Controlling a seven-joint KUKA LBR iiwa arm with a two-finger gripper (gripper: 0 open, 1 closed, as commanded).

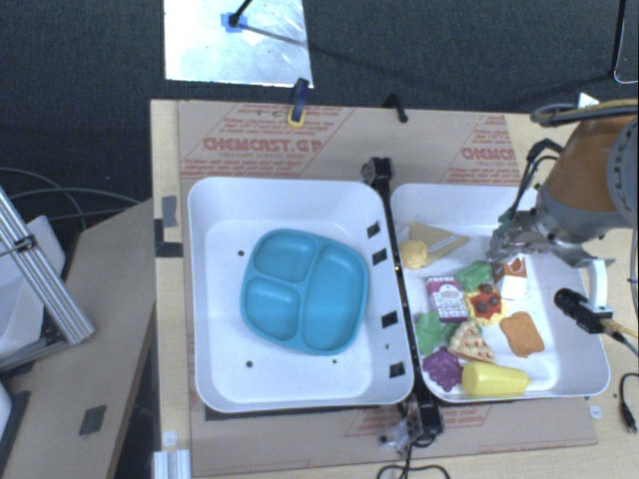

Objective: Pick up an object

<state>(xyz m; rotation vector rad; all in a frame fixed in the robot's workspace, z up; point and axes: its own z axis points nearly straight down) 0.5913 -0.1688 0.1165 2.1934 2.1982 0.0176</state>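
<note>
Gripper (511, 245) low in right bin (559, 382), back half, arm coming over the right wall. Opening can't be told from this angle, and nothing visibly held. Red-white carton (516, 265) just under the tip, contact unclear. White block (513, 287) just below the carton. Green leaf (475, 274) just left of the tip. Red-yellow piece (486, 303) touches the block's left side. Purple box (445, 297) beside that. Cheese wedge (437, 236) and yellow ball (414, 254) sit near the divider, apart from the gripper. Nugget (522, 333) toward the front, bare floor to its right up to the wall. Pizza slice (471, 342), green chunk (429, 329), grapes (442, 368) and yellow pepper (493, 378) crowd the front-left corner, with the pepper close to the front rim. Open floor in the right bin: back strip behind the wedge, right side strip. Left bin (215, 228) has a blue plate (305, 289) centred, with bare floor all round it.
</note>
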